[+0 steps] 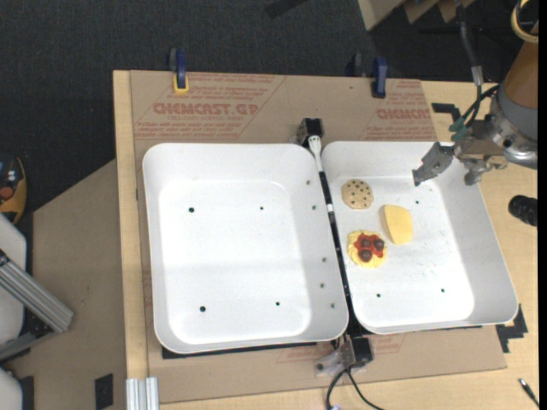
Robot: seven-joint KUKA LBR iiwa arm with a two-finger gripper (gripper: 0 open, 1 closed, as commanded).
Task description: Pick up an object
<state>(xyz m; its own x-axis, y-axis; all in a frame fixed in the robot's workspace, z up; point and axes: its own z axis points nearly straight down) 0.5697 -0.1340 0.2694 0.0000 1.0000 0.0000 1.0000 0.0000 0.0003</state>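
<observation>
Objects for the pick sit in the right-hand shallow white bin (479, 254), three of them, clustered toward its left half near the divider: a round tan cookie with dark chips (357, 194) farthest back, a pale yellow wedge-shaped block like cheese (397, 224) just right and forward of it, and a small yellow tart topped with red and dark berries (367, 248) nearest the front. Cookie and block lie near each other but apart; block and tart look close, maybe just clear of touching

Left-hand white bin (226, 237) carries nothing I can pick out beyond its dark dots

Grey arm comes in from the right, two-finger gripper (446, 165) over the back right part of the right bin, above and to the right of the cookie. Two fingers read as spread apart, one toward the bin centre, one back toward the wrist; nothing between them, no hold on anything

Judgement: approach stage, no target committed. To do it well, choose the item with the most free room on both sides. Cookie seems the best bet: nearest the gripper, flat, open floor around it. Centre over it before descending, set the fingers to straddle its width, go low enough to catch the thin edge. Yellow block is taller and easier to pinch, but a finger could nudge the tart
</observation>
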